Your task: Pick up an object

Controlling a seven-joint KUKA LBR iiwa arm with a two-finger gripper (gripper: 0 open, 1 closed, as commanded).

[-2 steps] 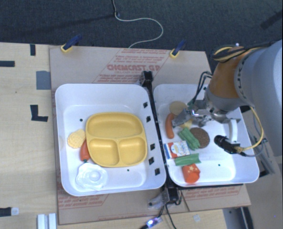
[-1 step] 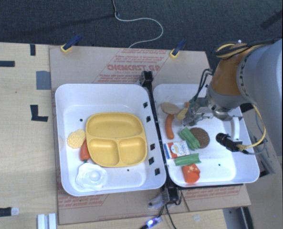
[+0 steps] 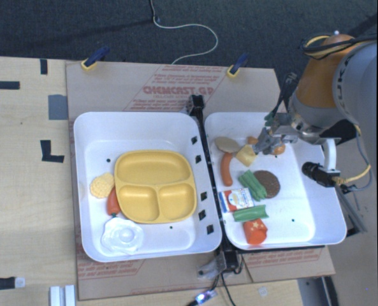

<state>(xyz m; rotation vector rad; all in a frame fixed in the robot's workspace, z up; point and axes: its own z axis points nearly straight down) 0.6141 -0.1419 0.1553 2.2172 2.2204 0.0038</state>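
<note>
The tool [image 3: 265, 144] sits low in the right bin [image 3: 316, 225], at its far side, just right of the cheese wedge [image 3: 245, 155]. An orange piece [image 3: 277, 149] lies right beside it, likely the target, since the arm [image 3: 326, 85] leans over it. How wide it stands I cannot tell. The left bin [image 3: 87, 132] holds a yellow tray [image 3: 155, 185].

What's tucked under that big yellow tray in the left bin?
An orange carrot-like piece pokes out from under the yellow tray at its left edge, beside a round waffle cracker. The tray hides the rest of it.
</note>
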